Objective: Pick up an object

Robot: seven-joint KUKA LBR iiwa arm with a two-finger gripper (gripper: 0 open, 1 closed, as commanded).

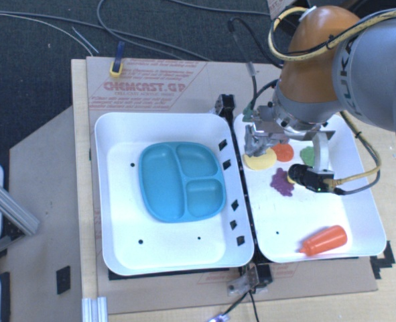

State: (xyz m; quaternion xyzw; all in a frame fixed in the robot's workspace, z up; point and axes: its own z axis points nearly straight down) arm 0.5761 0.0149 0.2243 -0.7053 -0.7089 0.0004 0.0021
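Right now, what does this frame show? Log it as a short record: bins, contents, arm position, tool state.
left bin: holds a blue sectioned plastic plate
right bin: holds a yellow flat toy piece, a red-orange round toy, a green toy, a purple grape-like toy, an orange carrot-shaped toy
arm: over the right bin's far side
tool: low, above the yellow piece; finger state unclear

bright even overhead light washing out the white bins (110, 180), soft shadow falling under the arm (358, 59), glare glinting on its orange band (318, 32), slight softness blurring throughout, dark floor (37, 45) staying dim
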